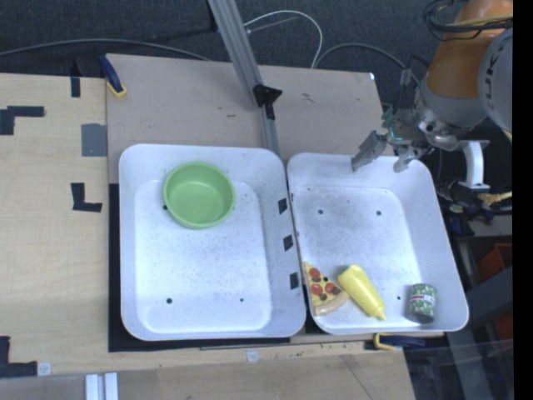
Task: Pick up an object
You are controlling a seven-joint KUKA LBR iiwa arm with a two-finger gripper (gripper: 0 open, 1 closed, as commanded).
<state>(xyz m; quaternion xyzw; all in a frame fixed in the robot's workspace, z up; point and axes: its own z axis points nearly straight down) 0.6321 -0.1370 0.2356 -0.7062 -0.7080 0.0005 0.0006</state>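
My gripper (384,157) hangs over the far edge of the right bin (366,215), its two grey fingers spread apart with nothing between them. Along that bin's near edge lie a pizza-slice toy (321,287), a yellow squeeze bottle (361,290) and a small dark green can (421,302). A green bowl (198,194) sits upright in the far part of the left bin (208,298). The gripper is well away from all of these.
A slanted metal pole (241,52) rises behind the bins near their shared edge. Cables run over the dark floor at the back. The bench top (50,223) extends to the left with black tape marks.
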